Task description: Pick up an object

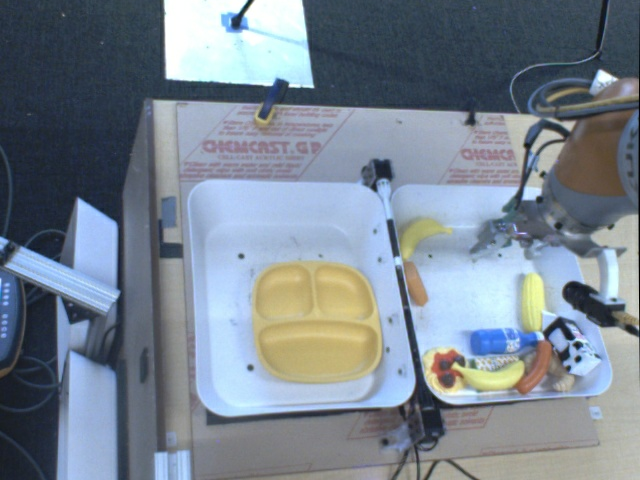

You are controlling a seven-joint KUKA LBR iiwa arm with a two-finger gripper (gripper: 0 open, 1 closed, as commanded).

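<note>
While jaws (pixel 500 236) hang over right bin (pixel 470 313), can't tell if open; nothing seen held. Toys bunch at near edge; banana (pixel 423 233) lies alone, easy pick.

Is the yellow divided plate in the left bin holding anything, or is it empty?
Empty. The yellow divided plate lies flat in the left bin, and all three of its compartments show bare yellow.

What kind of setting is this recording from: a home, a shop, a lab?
Most likely a robotics lab test bench. Two white bins sit side by side on a board over dark carpet, one holding a yellow divided plate, the other toy food such as a banana, with cables around and the arm's gripper above.
</note>
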